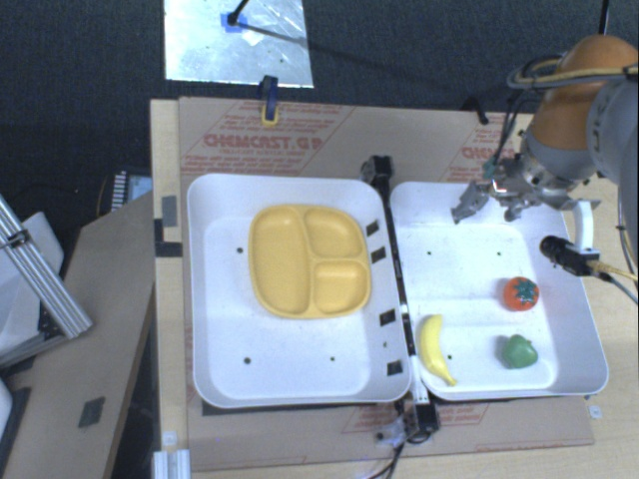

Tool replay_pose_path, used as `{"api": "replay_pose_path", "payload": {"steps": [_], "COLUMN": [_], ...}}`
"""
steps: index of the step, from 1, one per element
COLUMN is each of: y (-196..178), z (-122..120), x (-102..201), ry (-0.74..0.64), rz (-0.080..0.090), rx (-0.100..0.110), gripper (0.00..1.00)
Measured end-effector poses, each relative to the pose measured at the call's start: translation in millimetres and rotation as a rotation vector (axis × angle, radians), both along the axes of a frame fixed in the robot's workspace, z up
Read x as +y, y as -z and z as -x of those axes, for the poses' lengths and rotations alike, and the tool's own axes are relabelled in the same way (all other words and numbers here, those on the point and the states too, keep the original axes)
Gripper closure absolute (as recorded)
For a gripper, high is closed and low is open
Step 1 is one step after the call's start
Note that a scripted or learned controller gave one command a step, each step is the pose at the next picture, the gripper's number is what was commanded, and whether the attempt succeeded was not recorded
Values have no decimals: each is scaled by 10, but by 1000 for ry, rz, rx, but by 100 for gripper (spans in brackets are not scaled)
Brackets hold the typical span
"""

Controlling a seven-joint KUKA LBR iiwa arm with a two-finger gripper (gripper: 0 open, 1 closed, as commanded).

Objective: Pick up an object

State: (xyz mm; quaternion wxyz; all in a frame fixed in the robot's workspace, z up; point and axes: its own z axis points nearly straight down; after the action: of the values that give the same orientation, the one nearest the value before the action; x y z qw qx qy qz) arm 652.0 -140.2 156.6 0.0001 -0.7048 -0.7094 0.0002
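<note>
My claw (491, 204) hangs over the right bin's (449, 267) far edge, fingers spread, holding nothing. Target: tomato (519, 293) near the right rim. Likely light, hard plastic, round and slippery; grip across its widest middle.

Both bins, the left bin (215, 267) and the right bin (469, 267), look like smooth white plastic with a slight sheen. The yellow tray (308, 260) appears matt plastic. The banana (434, 347), tomato (519, 293) and green pepper (518, 351) look like glossy plastic. The board (300, 133) beneath resembles printed brown cardboard.
</note>
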Motion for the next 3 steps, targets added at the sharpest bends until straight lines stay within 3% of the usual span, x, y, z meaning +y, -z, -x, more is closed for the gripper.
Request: {"api": "replay_pose_path", "payload": {"steps": [2,3], "y": [731,602], "z": [37,21], "x": [29,29], "ry": [1,0], "rz": [0,1], "rx": [-1,-5], "gripper": [0,100]}}
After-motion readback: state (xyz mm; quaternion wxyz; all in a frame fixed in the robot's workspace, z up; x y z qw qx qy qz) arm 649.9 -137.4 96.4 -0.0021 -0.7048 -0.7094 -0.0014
